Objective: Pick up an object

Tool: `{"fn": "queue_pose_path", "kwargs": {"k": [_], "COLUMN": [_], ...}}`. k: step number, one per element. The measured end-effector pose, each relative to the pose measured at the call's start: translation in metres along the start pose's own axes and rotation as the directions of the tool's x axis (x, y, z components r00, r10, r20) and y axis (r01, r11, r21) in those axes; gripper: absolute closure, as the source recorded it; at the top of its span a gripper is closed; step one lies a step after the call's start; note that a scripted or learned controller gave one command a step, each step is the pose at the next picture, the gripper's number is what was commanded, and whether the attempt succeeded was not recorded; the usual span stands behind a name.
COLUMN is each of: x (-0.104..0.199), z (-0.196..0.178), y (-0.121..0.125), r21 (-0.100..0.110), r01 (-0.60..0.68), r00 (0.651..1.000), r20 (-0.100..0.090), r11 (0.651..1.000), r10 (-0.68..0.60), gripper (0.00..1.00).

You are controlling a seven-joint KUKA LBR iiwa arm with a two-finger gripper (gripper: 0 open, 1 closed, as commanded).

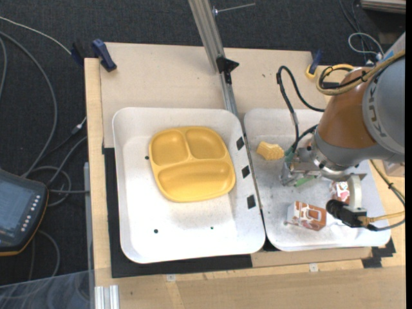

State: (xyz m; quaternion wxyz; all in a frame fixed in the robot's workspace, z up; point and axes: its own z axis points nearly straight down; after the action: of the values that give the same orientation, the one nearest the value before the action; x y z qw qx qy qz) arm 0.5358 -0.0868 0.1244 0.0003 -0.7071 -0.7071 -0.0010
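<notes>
Gripper (297,172) low in the right bin (270,232), finger state cannot be told from this angle.
Yellow sponge-like block (270,150) lies just up-left of the gripper, near it; red-white packet (308,216) sits below, toward the bin's near edge. Block looks the closer pick. Yellow divided tray (191,163) is well apart in the left bin (138,237).

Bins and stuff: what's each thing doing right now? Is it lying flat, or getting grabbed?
Yellow divided plate: lying flat in the left bin, right way up.
Yellow chunk: loose on the right bin floor, untouched.
Red and white packet: lying flat, untouched.
Gripper: low over the right bin, beside something green; grip unclear.
</notes>
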Motion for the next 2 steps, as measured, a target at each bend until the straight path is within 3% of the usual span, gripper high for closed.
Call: {"fn": "queue_pose_path", "kwargs": {"k": [2], "x": [0.0], "z": [-0.113], "y": [0.01], "r21": [-0.006], "r01": [0.003], "r00": [1.0], "r20": [0.003], "r11": [1.0], "r10": [-0.003], "gripper": [1.0]}}
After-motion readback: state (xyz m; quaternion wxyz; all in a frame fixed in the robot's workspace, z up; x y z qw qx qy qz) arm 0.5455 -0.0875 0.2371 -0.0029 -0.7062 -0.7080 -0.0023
